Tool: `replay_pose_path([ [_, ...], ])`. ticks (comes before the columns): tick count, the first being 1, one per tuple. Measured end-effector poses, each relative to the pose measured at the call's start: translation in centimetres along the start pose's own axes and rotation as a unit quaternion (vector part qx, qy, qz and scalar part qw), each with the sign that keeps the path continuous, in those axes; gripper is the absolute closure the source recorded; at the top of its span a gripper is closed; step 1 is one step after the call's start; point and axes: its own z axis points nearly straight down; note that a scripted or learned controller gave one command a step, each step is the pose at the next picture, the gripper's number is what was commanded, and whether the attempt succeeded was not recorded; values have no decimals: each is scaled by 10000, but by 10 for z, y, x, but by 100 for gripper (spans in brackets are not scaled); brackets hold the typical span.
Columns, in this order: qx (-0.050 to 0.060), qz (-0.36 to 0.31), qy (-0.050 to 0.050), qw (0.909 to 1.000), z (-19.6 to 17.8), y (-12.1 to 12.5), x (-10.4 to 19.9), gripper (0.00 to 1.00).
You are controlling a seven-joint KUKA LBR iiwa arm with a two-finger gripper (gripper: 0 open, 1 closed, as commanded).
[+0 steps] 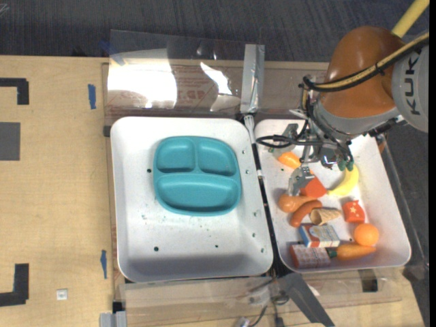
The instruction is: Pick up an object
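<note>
My gripper (300, 180) hangs low in the right bin (394, 182), over the upper left of a pile of toy food. Just below it lie a red-orange block (315, 189) and an orange sausage-shaped piece (291, 202). A small orange piece (289, 159) sits just up and left of it, and a yellow banana (348, 180) lies to its right. I see nothing held in the gripper.
The right bin also holds a red piece (354, 212), an orange ball (366, 234), a carrot (354, 252), a bread-like piece (326, 215) and small boxes (319, 236). A teal divided plate (197, 174) lies in the left bin (129, 203). Cables trail from the wrist.
</note>
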Motion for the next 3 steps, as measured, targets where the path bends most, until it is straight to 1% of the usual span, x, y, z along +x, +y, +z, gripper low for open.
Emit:
replay_pose_path([
  [1,12,272,-8,9996,31,-66,57,0],
  [2,-13,839,-107,9964,90,-49,23,0],
  [3,10,459,-63,9989,99,-59,-11,0],
])
